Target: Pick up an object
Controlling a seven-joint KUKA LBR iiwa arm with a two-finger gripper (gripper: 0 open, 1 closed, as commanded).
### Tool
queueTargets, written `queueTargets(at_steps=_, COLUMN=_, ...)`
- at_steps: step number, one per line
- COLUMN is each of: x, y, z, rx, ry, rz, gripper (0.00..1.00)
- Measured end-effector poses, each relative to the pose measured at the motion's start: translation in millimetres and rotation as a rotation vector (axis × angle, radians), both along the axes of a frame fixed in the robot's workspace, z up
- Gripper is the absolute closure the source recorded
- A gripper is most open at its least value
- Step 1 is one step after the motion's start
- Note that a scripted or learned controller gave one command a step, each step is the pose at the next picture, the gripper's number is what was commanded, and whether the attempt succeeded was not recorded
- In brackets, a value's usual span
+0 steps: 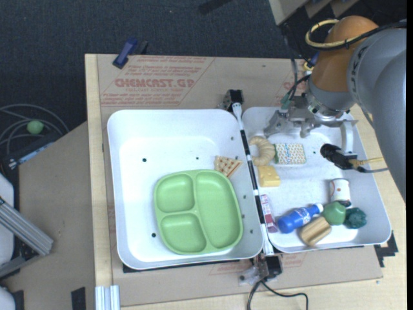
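My arm [361,57] hangs over the far end of the right bin [381,228], so I judge this the approach, nothing lifted yet. My gripper [298,124] sits low there; how wide it stands I cannot tell. Just beside it lie the patterned sponge [290,153] and the curved pastry [263,150]. Next I need one target centred under me before descending.
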State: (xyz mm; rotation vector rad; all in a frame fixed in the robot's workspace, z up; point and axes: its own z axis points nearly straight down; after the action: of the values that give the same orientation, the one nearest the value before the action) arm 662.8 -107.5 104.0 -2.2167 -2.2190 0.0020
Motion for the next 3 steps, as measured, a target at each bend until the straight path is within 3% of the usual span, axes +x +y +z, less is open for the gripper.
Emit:
queueTargets(at_steps=1, x=-53, y=-4, z=-10, rx=-0.005, ry=-0.026, rz=-0.001, gripper=0.0)
queueTargets(at_steps=2, x=-88, y=-55, z=-14, rx=-0.005, ry=-0.016, rz=-0.003, gripper=0.0)
queueTargets(at_steps=3, x=-91, y=7, z=-19, rx=0.0, ry=-0.002, rz=0.001, gripper=0.0)
